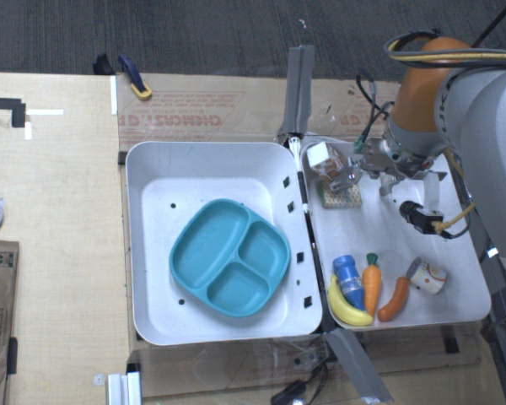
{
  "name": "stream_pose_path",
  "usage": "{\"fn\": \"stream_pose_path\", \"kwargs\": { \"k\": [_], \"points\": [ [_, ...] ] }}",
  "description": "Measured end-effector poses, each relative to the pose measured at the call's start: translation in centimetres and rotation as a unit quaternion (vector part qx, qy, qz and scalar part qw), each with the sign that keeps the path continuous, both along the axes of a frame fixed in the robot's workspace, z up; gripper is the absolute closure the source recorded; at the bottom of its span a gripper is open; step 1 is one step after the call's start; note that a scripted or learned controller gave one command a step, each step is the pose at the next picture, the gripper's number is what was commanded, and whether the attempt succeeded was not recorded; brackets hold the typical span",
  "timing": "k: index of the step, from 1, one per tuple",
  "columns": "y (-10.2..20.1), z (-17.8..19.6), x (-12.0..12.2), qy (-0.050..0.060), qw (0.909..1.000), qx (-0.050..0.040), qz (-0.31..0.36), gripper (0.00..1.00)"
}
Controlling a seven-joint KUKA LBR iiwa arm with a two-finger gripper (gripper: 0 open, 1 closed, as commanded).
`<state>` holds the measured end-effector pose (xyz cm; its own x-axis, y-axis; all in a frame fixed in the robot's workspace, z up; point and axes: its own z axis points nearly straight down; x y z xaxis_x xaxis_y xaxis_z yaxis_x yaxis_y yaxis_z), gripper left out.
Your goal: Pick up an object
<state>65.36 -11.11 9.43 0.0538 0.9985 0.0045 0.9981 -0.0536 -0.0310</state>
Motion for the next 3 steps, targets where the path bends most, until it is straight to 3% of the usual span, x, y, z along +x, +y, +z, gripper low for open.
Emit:
{"fn": "stream_pose_path", "kwargs": {
  "k": [3],
  "points": [
    [0.65,-0.16,-0.19,0.001,0.9998,-0.0054,-0.020,0.00]
  ]
}}
